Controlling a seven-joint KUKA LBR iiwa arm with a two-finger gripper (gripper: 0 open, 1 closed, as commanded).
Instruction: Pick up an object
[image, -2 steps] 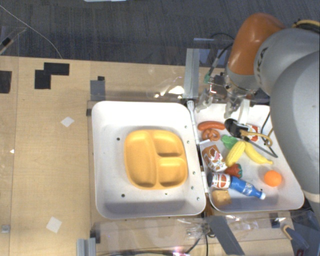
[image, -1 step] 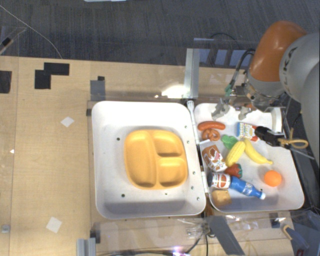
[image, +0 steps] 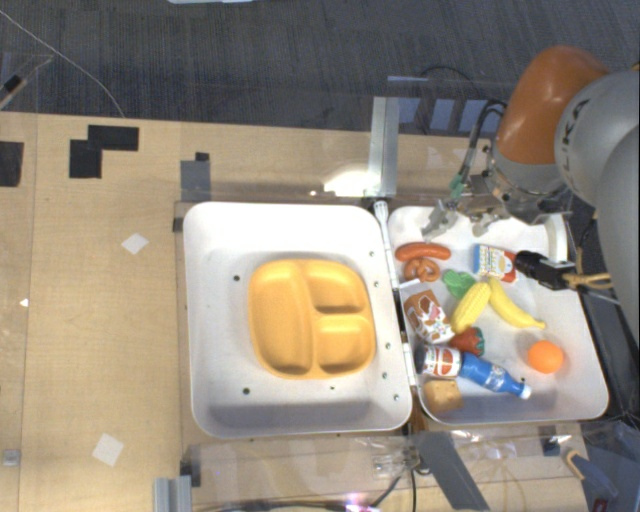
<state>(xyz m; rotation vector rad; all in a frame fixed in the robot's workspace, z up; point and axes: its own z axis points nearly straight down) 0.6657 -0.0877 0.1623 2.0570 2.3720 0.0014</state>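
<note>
Yellow tray (image: 305, 318) lies in the left bin (image: 215, 330), well off to the left of and below the jaws, which hang over the right bin's (image: 585, 385) top edge. Gripper (image: 468, 208) is spread open with nothing between its fingers. Just below them lie a hot dog (image: 423, 251), pretzel (image: 424, 269) and carton (image: 492, 261); farther down sit the corn (image: 471, 304), banana (image: 516, 307), can (image: 429, 316), bottle (image: 480, 371) and orange (image: 545, 357).
</note>
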